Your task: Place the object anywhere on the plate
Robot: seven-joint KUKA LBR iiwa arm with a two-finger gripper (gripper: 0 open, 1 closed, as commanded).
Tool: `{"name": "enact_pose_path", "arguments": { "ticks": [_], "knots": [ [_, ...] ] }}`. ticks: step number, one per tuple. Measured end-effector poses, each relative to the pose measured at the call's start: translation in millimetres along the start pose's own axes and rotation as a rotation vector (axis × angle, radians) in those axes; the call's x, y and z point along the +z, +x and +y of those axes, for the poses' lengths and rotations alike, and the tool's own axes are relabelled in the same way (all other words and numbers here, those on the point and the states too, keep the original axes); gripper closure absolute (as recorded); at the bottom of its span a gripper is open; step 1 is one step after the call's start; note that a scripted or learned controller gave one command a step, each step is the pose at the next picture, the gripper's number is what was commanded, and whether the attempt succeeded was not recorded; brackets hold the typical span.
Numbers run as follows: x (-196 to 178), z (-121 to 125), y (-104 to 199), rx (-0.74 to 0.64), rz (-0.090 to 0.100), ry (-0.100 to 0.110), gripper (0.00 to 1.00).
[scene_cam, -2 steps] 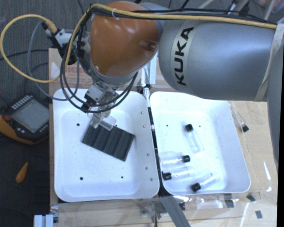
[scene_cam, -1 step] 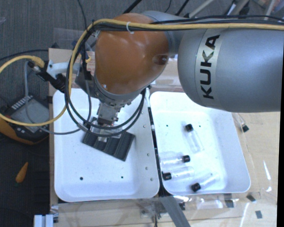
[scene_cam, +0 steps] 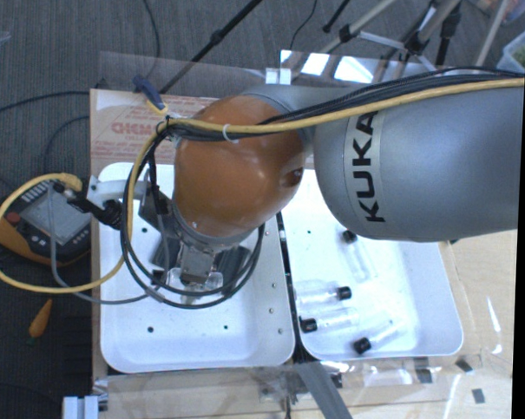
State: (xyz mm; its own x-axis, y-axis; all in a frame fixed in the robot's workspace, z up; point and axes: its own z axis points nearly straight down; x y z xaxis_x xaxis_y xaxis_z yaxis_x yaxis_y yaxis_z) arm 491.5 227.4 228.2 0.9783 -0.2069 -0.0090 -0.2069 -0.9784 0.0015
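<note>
Overhead, the grey arm comes in from the right and carries the letters KUKA in black along its side, partly cut off by a yellow cable that runs across it. Its orange band hangs over the left bin, hiding most of that bin's floor. Below the band the wrist points down into the left bin, wrapped in black cable loops, and the gripper sits low over the bin floor; whether it is spread or pressed together cannot be told from this angle, and nothing can be seen in its grasp. In the right bin lie several clear plastic tubes with black caps, scattered near the bin's front and middle. Behind the left bin a cardboard sheet bears faded red printing, too blurred to read. Left of the bench, a handheld control pad with a yellow cord rests on the dark floor.
</note>
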Motion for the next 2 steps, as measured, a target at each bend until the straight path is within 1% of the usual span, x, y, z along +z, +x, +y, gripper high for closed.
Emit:
{"name": "enact_pose_path", "arguments": {
  "ticks": [1, 2],
  "knots": [
    [17, 4, 66, 0.114, 0.001, 0.003, 1.00],
    [-72, -24, 124, 0.565, 0.002, 0.007, 1.00]
  ]
}}
